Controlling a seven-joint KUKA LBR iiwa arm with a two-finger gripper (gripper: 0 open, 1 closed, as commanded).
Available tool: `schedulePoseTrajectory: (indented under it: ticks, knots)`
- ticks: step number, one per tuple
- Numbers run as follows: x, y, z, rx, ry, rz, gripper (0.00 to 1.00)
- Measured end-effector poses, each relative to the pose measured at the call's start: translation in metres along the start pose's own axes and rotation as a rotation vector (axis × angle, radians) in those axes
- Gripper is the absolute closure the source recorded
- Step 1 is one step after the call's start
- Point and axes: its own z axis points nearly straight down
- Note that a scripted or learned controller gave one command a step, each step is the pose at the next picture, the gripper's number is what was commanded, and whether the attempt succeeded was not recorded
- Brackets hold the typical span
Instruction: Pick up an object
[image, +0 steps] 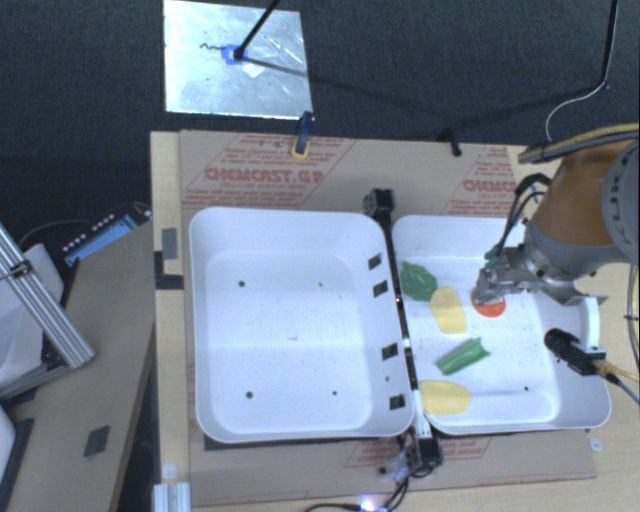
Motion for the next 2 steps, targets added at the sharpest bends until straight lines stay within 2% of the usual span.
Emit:
schedulePoseTrajectory:
  ticks: [1,2]
  knots:
    - [-0.004,0.018,-0.236,-0.016,-0.004,-0.001,1.0]
    - [-0.085,0.071,-0.21,-0.003,-0.004,0.006,1.0]
